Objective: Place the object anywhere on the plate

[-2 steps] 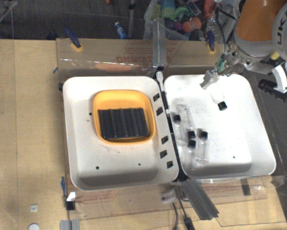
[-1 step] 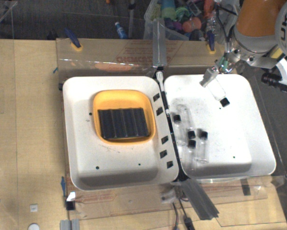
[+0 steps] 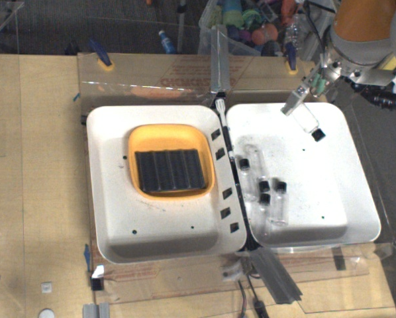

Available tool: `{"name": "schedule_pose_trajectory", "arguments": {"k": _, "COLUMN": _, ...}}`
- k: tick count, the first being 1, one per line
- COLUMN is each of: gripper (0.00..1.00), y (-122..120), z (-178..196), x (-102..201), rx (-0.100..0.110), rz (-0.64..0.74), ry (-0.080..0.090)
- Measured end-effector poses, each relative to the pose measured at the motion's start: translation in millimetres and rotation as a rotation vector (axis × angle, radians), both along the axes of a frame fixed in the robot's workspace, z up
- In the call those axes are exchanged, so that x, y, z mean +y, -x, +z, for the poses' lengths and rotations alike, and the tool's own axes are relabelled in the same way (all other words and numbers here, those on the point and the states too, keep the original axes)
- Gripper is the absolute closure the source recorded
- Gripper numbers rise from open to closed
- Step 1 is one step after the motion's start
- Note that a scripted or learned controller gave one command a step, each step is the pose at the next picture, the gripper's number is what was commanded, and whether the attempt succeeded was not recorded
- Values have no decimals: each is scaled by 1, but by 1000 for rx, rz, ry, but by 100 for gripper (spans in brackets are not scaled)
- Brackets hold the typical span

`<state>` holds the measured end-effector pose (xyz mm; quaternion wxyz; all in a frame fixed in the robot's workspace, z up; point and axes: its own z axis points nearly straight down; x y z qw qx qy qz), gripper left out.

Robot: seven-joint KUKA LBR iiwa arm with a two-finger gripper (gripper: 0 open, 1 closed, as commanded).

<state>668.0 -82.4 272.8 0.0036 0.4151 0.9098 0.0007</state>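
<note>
Behind the bench the room was dim, with a clear crate (image 3: 254,18) heaped with bright plastic toys against a dark floor. The pale wooden worktop (image 3: 32,177) carried two shallow white bins side by side, their rounded rims touching along a seam marked by a row of small black tabs (image 3: 224,171). In the left bin (image 3: 112,234) sat the plate (image 3: 168,134), a glossy orange-yellow dish with soft rounded corners, and on it lay a dark ribbed slab (image 3: 170,171), flat and rectangular, its grooves running front to back; it filled most of the plate's floor. The pincer (image 3: 302,100) hung well apart from it, over the far edge of the right bin (image 3: 347,184), at the end of the grey arm (image 3: 363,18) with its orange band. Whether the pincer was apart or together I could not tell from where I stood. Just beside it, toward the front, was a small clear piece with a black end (image 3: 313,127); I could not make out whether it was gripped or lay on the bin floor. More clear pieces with black caps (image 3: 267,191) were scattered near the seam in the right bin, transparent and hard to trace against the white plastic.
</note>
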Motion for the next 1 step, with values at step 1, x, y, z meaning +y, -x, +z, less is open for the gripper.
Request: {"name": "schedule_pose_trajectory", "arguments": {"k": 1, "gripper": 100, "y": 8, "z": 53, "x": -22, "rx": -1, "rz": 260, "ry": 1}}
